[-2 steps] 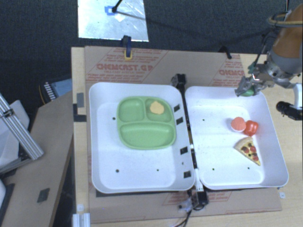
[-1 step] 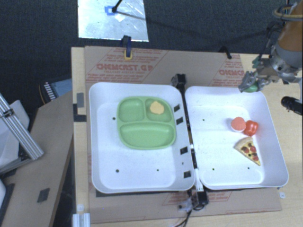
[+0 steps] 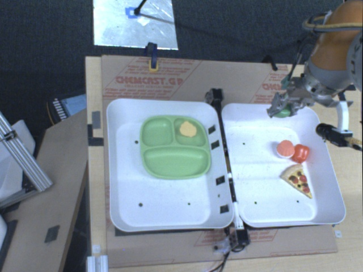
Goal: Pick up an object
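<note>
Inspection of the surface (image 3: 96,208): two shallow white bins sit side by side. The left bin (image 3: 130,208) carries a green divided plate (image 3: 170,160) with a small yellow piece (image 3: 188,130) lying in its upper right compartment. The right bin (image 3: 255,197) carries three loose candidates near its right wall: a pink-orange round piece (image 3: 285,148), a red piece (image 3: 301,152) touching it on the right, and a pizza slice (image 3: 298,180) lying flat just below the pair and apart from them.

The gripper (image 3: 279,111) hangs over the upper edge of the right bin, well apart from all three items. Nothing shows between its parts; whether it stands wide or narrow cannot be told at this angle.

Assessment of handling: all three look like small toy foods, judged light and rigid, with smooth, possibly slippery skins and little risk of breakage. The round piece and the red piece touch, so closing on one is likely to nudge the other; a pinch across the free sides of the round piece, along the line that avoids its neighbour, seems best. The pizza slice lies thin and flat, leaving little height to catch; its two long edges taper, so a grip across the wide crust end is judged safer than near the point
</note>
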Controlling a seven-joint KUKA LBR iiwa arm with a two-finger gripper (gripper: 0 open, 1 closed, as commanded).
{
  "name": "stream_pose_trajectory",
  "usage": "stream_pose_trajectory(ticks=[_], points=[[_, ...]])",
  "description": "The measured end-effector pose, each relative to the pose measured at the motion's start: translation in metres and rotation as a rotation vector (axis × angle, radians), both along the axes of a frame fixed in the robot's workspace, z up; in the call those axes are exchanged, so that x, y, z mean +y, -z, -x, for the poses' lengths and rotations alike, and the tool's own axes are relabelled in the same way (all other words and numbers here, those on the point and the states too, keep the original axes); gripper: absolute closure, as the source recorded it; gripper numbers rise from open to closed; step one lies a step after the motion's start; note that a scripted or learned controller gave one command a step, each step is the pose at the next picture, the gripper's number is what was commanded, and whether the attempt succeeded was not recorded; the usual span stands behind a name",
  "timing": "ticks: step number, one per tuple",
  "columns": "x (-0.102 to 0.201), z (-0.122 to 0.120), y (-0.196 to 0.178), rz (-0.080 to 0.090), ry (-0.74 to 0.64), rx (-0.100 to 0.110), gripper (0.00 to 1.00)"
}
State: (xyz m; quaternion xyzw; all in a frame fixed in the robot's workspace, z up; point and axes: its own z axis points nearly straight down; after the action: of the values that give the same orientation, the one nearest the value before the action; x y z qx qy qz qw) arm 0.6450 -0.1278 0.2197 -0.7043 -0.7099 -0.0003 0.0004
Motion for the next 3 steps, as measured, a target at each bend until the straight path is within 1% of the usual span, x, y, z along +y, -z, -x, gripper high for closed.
stream_pose_trajectory(ticks=[1,2,3], points=[[0.056,0.012,-0.011,-0.001,-0.002,-0.001,1.0],[0.109,0.017,-0.016,-0.001,-0.002,-0.001,1.0],[0.158,0.032,-0.024,0.0,0.0,-0.001,1.0]])
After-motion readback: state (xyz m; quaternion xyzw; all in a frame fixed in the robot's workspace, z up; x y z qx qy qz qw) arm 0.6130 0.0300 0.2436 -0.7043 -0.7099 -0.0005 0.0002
